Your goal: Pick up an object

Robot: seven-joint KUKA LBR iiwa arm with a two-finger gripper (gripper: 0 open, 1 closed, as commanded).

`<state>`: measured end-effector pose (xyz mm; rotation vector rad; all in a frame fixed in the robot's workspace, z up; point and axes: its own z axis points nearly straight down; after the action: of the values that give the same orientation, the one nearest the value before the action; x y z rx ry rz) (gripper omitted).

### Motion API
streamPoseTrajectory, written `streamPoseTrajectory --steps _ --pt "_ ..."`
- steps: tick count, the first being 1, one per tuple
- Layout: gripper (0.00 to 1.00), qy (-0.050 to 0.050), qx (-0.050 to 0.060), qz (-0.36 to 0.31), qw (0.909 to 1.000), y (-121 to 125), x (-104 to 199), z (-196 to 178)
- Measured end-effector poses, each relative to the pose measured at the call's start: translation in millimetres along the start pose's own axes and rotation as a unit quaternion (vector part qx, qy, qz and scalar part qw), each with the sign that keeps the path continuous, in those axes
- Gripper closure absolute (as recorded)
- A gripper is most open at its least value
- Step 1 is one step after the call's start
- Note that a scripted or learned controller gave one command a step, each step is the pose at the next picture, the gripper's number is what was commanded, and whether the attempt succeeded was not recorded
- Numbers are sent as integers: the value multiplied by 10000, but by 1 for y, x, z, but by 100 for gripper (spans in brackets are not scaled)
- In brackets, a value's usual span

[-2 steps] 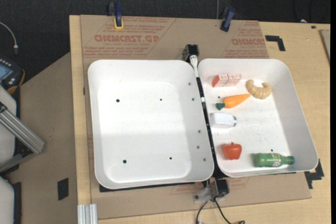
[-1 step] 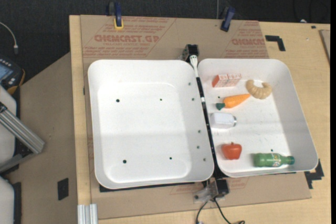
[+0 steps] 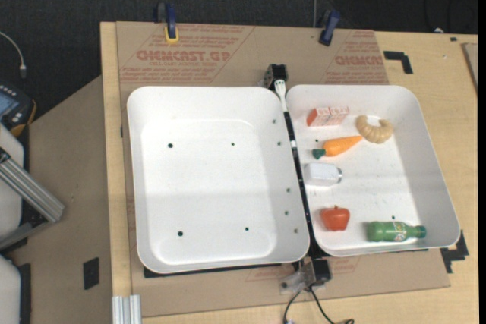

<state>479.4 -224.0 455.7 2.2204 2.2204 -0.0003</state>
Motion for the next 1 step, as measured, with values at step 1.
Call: streamPoseTrajectory --steps 1 --pt "100 -15 -23 -4 10000 1 0 -11"
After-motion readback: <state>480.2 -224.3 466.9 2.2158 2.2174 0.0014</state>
